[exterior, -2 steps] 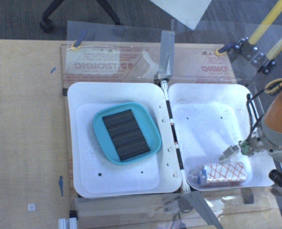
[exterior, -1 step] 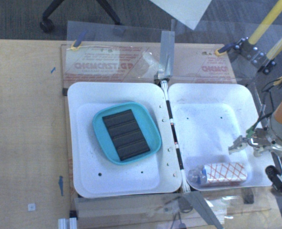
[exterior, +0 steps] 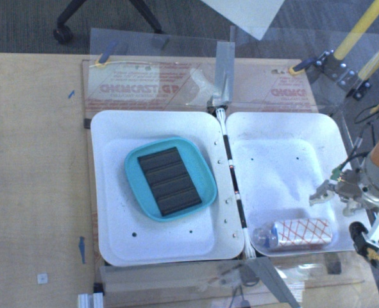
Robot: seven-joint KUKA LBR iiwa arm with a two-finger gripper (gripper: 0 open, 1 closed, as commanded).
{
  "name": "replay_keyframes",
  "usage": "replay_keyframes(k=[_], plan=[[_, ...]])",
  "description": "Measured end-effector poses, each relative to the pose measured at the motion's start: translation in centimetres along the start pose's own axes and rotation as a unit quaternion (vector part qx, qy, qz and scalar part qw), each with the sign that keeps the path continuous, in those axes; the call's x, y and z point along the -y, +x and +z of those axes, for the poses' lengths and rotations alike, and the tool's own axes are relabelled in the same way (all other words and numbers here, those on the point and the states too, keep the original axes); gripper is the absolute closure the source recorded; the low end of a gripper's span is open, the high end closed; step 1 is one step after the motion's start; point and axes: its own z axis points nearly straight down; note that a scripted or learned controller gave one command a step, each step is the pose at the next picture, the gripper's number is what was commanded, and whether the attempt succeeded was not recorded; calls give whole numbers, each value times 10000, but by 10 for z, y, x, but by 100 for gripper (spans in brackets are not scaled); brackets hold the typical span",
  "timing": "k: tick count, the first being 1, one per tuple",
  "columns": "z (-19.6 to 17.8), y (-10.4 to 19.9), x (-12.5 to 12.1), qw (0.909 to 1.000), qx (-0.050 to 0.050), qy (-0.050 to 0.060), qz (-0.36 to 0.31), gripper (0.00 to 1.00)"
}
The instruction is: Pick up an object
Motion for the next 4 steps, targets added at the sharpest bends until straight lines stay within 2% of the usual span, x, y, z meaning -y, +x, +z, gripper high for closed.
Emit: replay_keyframes(k=[1,2,3,4], plan=[[14,63,24,9868,24,25,-1616,0],[-40,12,3,9959,37,-2,-903,0],[31,85,29,9924,29,-31,-1230,0],[-58,31,13,9996,35,6,-268,0]])
